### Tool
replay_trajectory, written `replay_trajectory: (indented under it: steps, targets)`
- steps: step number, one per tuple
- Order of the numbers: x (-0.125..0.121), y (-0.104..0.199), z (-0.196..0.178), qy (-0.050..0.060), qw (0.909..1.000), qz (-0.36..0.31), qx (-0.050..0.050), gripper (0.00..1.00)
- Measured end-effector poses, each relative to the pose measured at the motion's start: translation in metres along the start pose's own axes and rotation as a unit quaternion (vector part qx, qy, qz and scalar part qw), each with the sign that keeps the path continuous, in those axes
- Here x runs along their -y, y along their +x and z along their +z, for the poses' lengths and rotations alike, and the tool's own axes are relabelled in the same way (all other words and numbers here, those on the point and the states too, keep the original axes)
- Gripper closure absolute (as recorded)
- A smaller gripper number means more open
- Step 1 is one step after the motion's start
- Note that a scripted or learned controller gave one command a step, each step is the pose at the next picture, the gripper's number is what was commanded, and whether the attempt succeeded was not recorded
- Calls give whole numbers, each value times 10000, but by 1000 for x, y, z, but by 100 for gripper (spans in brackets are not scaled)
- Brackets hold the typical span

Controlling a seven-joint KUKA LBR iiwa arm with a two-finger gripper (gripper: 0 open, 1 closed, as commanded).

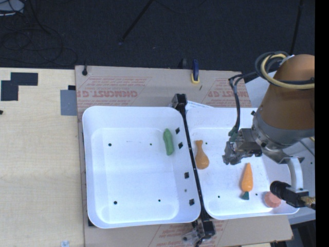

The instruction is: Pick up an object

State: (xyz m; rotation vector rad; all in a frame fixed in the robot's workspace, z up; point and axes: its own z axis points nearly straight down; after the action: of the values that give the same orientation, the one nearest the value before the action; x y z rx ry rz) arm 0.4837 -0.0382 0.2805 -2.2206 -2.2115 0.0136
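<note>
My gripper [232, 156] hangs over the middle of the right bin [221, 207], under the grey arm with its orange band. Nothing shows between its fingers. An orange squash-shaped toy [200, 155] lies just left of it, near the bin's left wall. A carrot [247, 179] with a green tip lies just right of and below the gripper. A pink round object [272, 199] rests in the bin's near right corner, partly behind a black part. A green pickle-shaped object [168, 141] lies in the left bin [103, 210] by its right wall.
A black divider strip [188, 158] runs between the two bins. A blue and yellow clamp [195, 72] sits on the board's far edge. Cables loop from the arm above the right bin. A black fitting [286, 192] juts in at the right bin's near corner.
</note>
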Motion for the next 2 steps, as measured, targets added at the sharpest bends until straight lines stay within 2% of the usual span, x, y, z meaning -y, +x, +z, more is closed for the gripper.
replay_trajectory:
  steps: [1, 2]
  targets:
    - [10, -57, 79, 9, 10000, 13, -1, 100]
    - [8, -131, 82, -41, 10000, 12, 11, 100]
